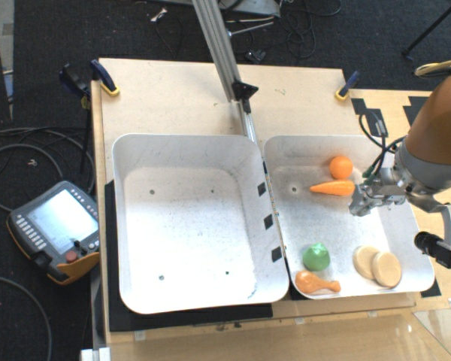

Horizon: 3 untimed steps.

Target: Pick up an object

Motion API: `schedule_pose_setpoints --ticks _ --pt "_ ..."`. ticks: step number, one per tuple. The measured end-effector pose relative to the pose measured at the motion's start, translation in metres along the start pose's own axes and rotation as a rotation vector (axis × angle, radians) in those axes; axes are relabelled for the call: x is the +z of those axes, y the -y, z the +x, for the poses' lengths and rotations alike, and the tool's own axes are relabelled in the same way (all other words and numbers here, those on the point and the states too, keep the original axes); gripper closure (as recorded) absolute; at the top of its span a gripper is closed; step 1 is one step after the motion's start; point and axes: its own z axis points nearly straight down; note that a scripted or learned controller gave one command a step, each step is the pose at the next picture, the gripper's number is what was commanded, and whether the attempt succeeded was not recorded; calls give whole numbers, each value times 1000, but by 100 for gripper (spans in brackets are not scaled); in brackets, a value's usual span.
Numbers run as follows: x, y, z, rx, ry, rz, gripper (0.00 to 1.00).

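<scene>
Gripper (pixel 360 203) low inside the right bin (pixel 413 288), at the right-hand end of the carrot (pixel 332 189), touching or just beside it; cannot tell from this slant whether it is spread, closed, or pinching anything, so no hold is claimed. Judgement: the carrot is the likely target, since the tool sits at its end and well apart from the other pieces. Nearest the front rim of that bin: an orange drumstick-shaped toy (pixel 317 282) lying flat, a green ball (pixel 316 257) just behind and touching or nearly touching it, and to the right two tan discs (pixel 377 265) overlapping each other near the front right corner. Mid-bin: the carrot lies on its side, point toward the divider between the bins. Just beyond it, an orange ball (pixel 340 167), close to the carrot but whether touching is unclear. Every loose piece seen lies in the right bin; the left bin (pixel 124 201) sits alongside, its right wall meeting the other's left wall. Both bins rest on a wooden bench (pixel 173 96), probably kept shallow so the arm can reach in from the side. Farther back, an aluminium post (pixel 218 43) rises slantwise from the bench edge between the bins, with clamps (pixel 105 77) at the far corners pinning the board.
</scene>
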Motion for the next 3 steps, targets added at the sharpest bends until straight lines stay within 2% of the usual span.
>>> schedule_pose_setpoints --ticks 1,2,3 --pt "-42 -2 0 0 0 0 100" --pt "-43 -29 41 -4 -2 2 100" --pt "-50 -47 96 -5 -3 2 100"
